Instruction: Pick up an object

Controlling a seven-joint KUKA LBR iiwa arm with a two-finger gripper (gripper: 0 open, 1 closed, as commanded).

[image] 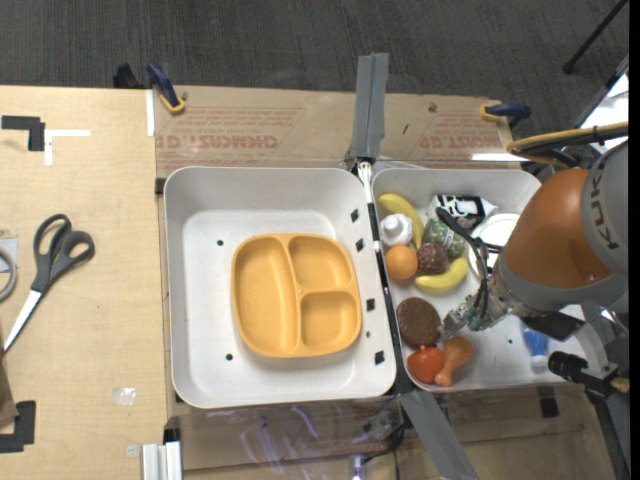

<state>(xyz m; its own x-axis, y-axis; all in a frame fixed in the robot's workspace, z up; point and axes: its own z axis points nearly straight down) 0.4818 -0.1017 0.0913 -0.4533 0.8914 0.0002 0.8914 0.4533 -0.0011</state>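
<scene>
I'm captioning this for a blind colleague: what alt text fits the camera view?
A grey, orange-banded robot arm reaches into the right white bin, crowded with toy food including yellow bananas and an orange fruit. The left white bin holds a yellow three-compartment plastic plate.

Red printed lettering runs across the flat brown cardboard sheet [330, 128] behind the two bins, seen upside down; it cannot be read with certainty. The orange band of the grey robot arm [560, 233] bears dark letters, partly cut off, starting "KU".
</scene>
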